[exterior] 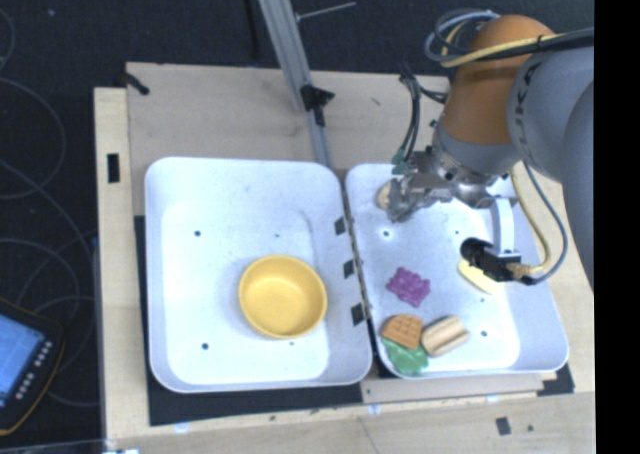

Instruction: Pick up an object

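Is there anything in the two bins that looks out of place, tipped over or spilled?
Nothing stands out. The yellow bowl sits upright in the left bin. In the right bin, the purple piece lies apart, and the waffle-like piece, the bread roll and a green piece cluster at the near edge. Nothing is spilled.

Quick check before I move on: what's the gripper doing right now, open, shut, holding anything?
Gripper: low over the far left corner of the right bin; grip state cannot be told.
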You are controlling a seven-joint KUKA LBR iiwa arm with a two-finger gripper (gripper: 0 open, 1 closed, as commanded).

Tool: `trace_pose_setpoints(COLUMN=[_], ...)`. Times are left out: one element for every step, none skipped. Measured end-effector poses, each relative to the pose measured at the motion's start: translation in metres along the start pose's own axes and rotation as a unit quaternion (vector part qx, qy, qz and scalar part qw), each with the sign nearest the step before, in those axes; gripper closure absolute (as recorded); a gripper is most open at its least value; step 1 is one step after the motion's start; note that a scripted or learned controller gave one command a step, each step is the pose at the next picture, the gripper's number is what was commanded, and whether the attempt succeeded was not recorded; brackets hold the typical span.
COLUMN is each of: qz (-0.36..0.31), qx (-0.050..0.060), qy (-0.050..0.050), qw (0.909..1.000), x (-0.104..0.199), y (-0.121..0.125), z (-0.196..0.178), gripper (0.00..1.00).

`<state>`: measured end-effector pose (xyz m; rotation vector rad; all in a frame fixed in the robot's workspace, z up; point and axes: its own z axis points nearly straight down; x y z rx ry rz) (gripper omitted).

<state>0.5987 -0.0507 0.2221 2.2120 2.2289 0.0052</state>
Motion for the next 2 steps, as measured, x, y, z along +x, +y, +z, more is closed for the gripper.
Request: trace_pose_setpoints(qz=[0.000,0.000], qx=[0.000,0.000], qy=[0.000,0.000], qw=[1.0000,1.0000], x=[0.044,0.101], y=[0.025,0.044], z=[-0.015,-0.012], gripper=[1.00,1.00])
